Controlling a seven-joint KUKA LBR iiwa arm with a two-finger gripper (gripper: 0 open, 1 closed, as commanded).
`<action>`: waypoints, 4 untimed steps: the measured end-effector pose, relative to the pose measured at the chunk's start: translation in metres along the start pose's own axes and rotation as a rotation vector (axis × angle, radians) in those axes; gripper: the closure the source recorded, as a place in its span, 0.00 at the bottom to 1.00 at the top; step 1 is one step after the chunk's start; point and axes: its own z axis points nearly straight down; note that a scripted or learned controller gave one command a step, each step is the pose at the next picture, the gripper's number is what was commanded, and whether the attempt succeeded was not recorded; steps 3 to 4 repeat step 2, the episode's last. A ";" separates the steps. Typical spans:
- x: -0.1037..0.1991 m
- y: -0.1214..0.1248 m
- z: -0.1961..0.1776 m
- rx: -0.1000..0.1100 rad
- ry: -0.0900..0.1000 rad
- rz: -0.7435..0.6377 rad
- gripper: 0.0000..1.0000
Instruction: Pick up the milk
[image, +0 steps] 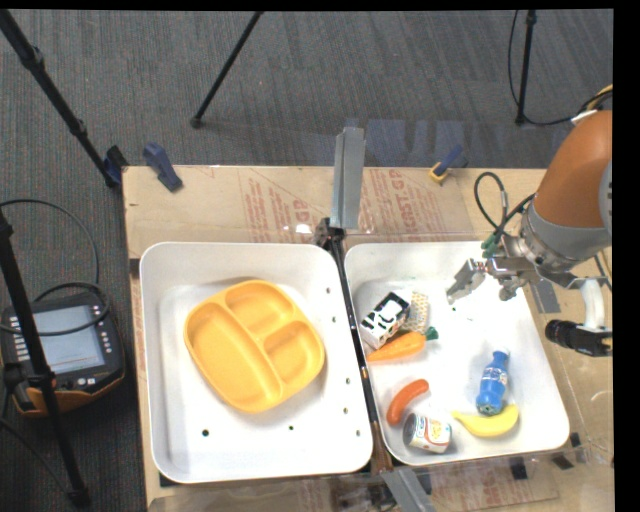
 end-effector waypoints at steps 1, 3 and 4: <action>0.063 0.010 0.052 0.000 0.000 -0.226 0.00; 0.084 0.039 0.098 -0.007 -0.003 -0.326 0.00; 0.084 0.039 0.098 -0.007 -0.003 -0.326 0.00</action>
